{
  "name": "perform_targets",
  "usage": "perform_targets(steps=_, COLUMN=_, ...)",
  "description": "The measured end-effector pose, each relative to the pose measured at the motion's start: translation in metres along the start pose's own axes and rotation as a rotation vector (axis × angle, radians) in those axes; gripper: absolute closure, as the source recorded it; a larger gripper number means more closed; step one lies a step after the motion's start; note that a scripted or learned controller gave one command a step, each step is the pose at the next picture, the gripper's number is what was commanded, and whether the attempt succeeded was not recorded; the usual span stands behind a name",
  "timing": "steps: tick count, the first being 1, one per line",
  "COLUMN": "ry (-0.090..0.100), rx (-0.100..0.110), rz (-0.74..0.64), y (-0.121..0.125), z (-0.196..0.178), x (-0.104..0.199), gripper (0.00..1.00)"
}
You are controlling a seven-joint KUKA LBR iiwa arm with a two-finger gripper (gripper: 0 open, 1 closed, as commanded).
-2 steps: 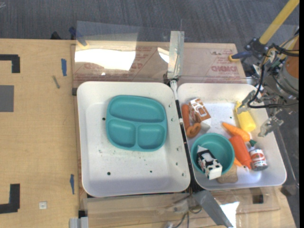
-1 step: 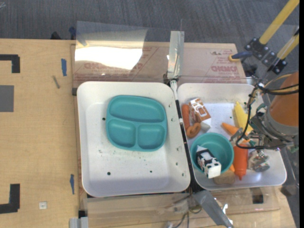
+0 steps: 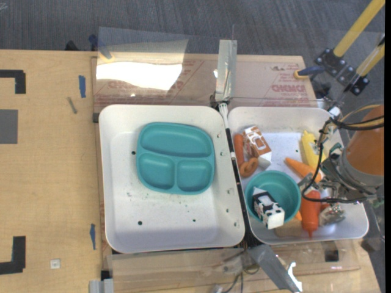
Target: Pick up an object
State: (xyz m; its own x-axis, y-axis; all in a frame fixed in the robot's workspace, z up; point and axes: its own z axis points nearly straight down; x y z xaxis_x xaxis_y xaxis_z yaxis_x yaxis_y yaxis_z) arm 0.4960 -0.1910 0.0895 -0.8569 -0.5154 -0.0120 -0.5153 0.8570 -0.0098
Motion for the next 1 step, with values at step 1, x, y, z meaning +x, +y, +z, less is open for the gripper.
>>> perform_targets(steps=1, ry=-0.001, rx=0.004, rz=-0.098, y=0.0206, z=-0.0003, x=-0.0371, gripper=0.00)
